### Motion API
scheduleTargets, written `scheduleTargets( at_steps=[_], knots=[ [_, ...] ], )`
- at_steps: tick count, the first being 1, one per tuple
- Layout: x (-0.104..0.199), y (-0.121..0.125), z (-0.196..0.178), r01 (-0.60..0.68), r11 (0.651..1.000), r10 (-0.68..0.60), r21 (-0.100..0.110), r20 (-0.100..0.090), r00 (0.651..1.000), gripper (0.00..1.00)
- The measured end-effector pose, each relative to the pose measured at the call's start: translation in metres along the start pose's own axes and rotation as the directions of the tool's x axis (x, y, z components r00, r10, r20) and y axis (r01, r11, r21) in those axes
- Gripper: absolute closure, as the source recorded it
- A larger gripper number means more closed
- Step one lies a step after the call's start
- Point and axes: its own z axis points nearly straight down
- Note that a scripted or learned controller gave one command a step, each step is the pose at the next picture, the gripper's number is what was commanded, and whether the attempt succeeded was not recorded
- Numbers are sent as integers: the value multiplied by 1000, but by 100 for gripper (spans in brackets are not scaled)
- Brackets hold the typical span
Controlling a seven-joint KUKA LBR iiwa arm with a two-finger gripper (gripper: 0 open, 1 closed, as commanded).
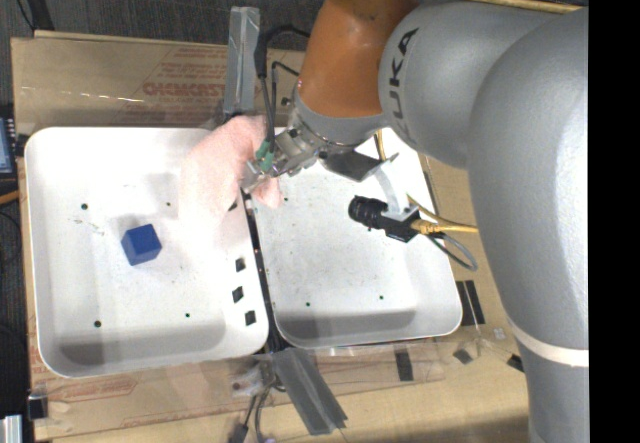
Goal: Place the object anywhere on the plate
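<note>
Blue against the white, a small cube [141, 243] sits on the floor of the left bin [60, 331], left of that bin's middle and well apart from all four walls, with nothing touching it. A pale pink soft-looking shape [222, 171] lies over the far end of the rim the two bins share. Most of it spreads into the far right corner of the left bin, and a smaller lobe hangs just past the rim into the right bin [400, 316]. It is blurred, so whether it is cloth, foam or something stiffer cannot be told. The gripper [268, 163] is at the pink shape's right edge, right above the shared rim, with a small green part showing on it. It is close against the pink material, but whether the claw is wide, narrow or clamped on that material cannot be told, as the tip is small and partly lost in the pink blur. The arm [500, 131] fills the right side, grey, with its orange band [350, 61] above the far edge of the right bin. A black cylindrical fitting [375, 213] with a yellow cable [448, 227] hangs over the right bin's floor, near its right wall. Both bins rest on brown cardboard [120, 81]. A grey bracket [243, 56] stands at the far end of the shared rim and another [305, 396] at its near end. The cube is well apart from both the pink shape and the gripper.
</note>
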Motion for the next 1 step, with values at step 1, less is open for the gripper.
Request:
scheduleTargets(
  at_steps=[1],
  knots=[
    [27, 37, 5, 395, 919, -395, -3, 3, 919, 100]
  ],
)
